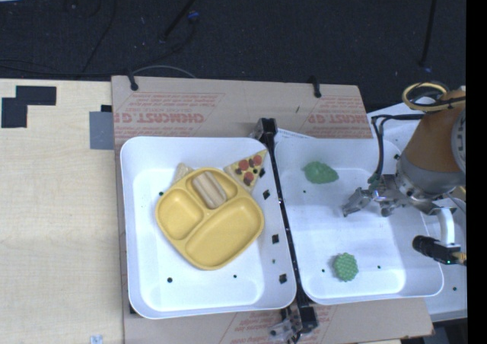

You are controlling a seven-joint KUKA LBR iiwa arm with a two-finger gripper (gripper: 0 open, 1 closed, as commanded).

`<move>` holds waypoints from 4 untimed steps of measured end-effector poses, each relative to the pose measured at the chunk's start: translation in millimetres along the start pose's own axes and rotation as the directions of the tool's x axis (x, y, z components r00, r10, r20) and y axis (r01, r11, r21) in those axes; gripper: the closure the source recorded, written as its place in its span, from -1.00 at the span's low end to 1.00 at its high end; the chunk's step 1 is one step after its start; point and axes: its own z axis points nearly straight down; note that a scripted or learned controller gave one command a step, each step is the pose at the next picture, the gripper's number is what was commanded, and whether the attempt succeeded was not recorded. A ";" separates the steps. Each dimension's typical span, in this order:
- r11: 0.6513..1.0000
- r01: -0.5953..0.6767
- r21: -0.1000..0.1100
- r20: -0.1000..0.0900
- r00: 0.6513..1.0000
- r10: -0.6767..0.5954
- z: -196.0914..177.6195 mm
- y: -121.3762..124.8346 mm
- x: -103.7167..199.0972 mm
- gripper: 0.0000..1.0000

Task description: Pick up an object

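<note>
A: Which object is on offer? The leafy green piece (320, 173) lies at the far side of the right bin (426, 289), with a bumpy green ball (345, 266) nearer.

B: The hand (364, 202) hangs between them, fingers apart, gripping nothing, placed to drop on either.

A: The yellow tray (221, 236) sits in the left bin (141, 259).

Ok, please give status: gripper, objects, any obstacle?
Gripper over right bin, nothing between fingers. Green leaf and green ball lie apart from it. Path clear.
</note>
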 end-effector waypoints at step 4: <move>1.000 0.002 -0.010 0.004 1.000 -0.002 -124.9 -4.3 -0.7 1.00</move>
